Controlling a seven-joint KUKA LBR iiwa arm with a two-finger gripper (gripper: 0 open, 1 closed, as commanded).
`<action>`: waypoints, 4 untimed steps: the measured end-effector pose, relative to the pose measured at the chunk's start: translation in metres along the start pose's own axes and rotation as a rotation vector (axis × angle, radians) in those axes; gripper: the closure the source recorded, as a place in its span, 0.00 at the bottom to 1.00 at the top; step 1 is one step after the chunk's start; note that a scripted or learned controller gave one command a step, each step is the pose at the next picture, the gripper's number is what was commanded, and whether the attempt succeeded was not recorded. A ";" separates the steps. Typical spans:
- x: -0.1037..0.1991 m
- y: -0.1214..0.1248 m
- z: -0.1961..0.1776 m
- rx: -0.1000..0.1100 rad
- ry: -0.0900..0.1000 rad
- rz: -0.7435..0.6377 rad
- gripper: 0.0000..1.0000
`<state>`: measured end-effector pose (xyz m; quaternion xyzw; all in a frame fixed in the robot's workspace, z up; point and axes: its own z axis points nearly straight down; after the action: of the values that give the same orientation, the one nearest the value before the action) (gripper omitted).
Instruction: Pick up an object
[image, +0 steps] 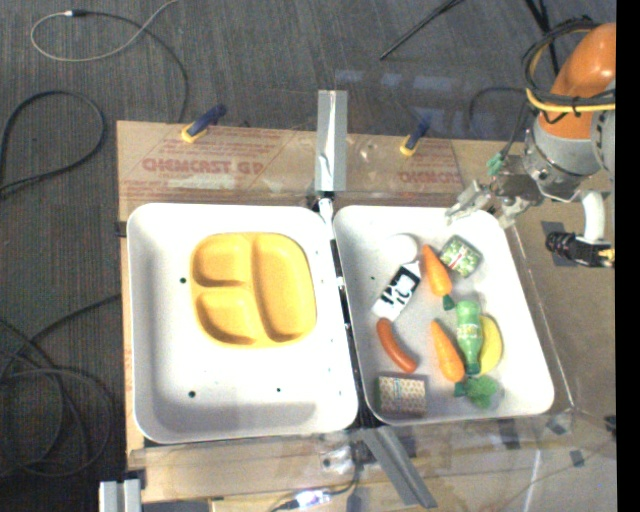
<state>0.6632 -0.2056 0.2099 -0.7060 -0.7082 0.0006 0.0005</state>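
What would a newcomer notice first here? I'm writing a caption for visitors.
The bright yellow divided tray in the left bin stands out most. Next, the jumble of toy food in the right bin: two carrots, a sausage, a green bottle. The gripper hangs over that bin's far right corner.

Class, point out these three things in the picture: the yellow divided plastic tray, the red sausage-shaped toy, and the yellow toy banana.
yellow divided plastic tray (254, 288), camera view, central ridge.
red sausage-shaped toy (396, 345), camera view, its middle.
yellow toy banana (491, 340), camera view, outer curve.
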 end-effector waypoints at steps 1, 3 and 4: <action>0.015 -0.010 0.097 -0.002 -0.004 -0.248 0.00; -0.016 -0.025 0.094 -0.006 -0.002 -0.432 1.00; 0.023 0.006 -0.011 -0.003 -0.004 -0.568 1.00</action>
<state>0.6694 -0.1830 0.2209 -0.4795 -0.8775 0.0007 -0.0019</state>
